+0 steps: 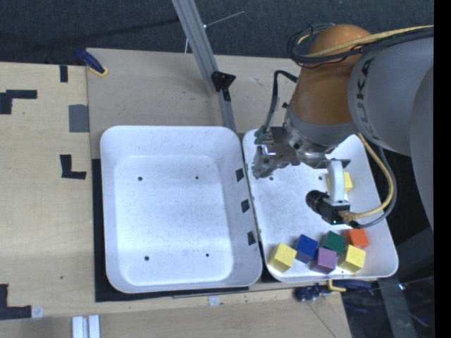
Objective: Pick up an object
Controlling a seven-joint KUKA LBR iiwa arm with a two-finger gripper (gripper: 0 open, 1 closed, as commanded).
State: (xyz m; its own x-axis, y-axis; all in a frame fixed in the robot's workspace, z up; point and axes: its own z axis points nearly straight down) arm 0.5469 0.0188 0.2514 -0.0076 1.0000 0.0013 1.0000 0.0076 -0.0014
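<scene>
My gripper (266, 159) sits in the upper left corner of the right bin (296, 203), just inside the wall it shares with the left bin (169, 210). Can't tell its state from this angle: the metal end is small and dark against the bin floor. Nothing visible between the tips.

Arm enters from the right of the frame, orange band (328, 76) over the upper part of the right bin, grey housing filling the upper right. A yellow cable (384, 182) loops down the right side past a black fitting (323, 206) mid-bin.

Objects are all clustered along the bottom edge of the right bin, well apart from my gripper:
- yellow block (283, 257), leftmost
- blue block (306, 247) just beside it
- purple block (326, 259) 
- green block (334, 243) above the purple
- orange block (358, 238) at the right
- second yellow block (354, 258) below the orange

Another yellow piece (346, 182) shows near the right wall, partly behind the arm hardware.

Left bin floor shows only four small dark dots. Both bins sit on the wooden table (42, 210); a grey metal bar (201, 44) runs diagonally from top centre down to the bins.
</scene>
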